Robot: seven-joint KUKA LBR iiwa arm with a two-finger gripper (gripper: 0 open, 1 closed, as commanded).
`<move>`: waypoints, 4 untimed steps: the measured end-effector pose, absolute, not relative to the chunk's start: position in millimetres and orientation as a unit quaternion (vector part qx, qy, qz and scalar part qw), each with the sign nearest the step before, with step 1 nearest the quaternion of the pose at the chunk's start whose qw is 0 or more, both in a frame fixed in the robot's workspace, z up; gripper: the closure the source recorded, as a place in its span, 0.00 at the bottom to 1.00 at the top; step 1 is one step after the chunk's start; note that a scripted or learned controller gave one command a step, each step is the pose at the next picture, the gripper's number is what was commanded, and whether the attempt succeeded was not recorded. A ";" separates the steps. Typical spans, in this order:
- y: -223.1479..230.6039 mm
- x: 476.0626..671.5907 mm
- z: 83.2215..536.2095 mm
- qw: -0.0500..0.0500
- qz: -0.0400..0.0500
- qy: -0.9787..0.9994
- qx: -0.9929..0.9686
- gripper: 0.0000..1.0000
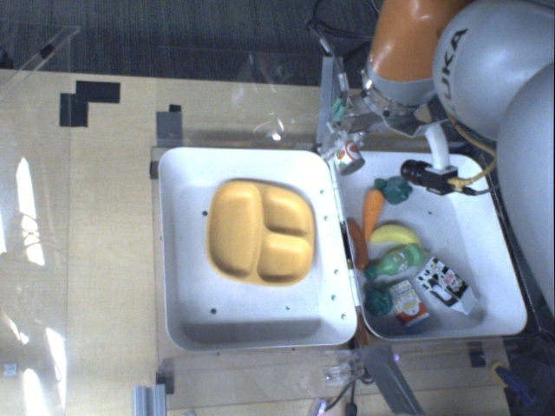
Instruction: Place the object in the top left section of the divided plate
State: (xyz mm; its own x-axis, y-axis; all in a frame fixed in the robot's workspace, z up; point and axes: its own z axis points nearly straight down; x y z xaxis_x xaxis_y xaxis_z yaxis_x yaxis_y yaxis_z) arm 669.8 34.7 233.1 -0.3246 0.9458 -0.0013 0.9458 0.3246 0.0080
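The gripper (345, 141) hangs above the top edge where the two white bins meet, clenched on a small red-and-white object (349, 154) whose long axis cannot be made out. One yellow divided plate (260, 230) with three sections lies in the left bin (182, 319). The right bin (503, 306) holds one carrot (371, 213), one banana (392, 234) and other small items.

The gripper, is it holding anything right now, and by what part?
The gripper has a small red and white object at its fingertips, but whether that object is gripped, and where, cannot be told.
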 end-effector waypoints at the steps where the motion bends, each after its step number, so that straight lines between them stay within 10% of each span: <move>1: 31.6 621.6 185.8 0.002 0.002 0.873 0.487 1.00; 2: 89.2 597.8 185.2 0.002 0.002 0.891 0.455 1.00; 3: 88.7 597.9 185.3 0.002 0.002 0.890 0.455 0.00; 4: 77.9 557.6 185.5 0.002 0.002 0.936 0.353 0.00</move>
